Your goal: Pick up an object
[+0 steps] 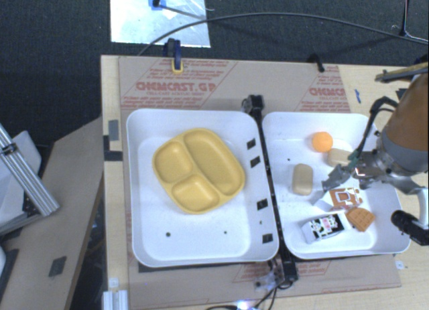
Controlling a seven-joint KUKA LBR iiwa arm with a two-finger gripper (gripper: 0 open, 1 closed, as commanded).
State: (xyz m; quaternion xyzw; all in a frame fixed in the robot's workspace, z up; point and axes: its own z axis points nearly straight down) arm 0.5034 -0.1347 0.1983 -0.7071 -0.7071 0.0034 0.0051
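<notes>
Yellow 3-section tray (198, 170) in white left bin (151, 235). Right bin (289, 134) white: orange ball (322, 142) at 12, beige block (302, 179) at 9, black/white printed box (324, 227) at 6, orange-brown waffle-pattern piece (361, 219) at 5.

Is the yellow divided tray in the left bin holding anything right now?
Empty. The yellow divided tray lies flat in the left bin, and all three compartments show only bare yellow plastic.

Yellow three-compartment tray (198, 169) lying in left bin (144, 235); blue-and-yellow clamp (175, 55) at bench's far edge; foil sheet (158, 7) beyond, on dark floor.
</notes>
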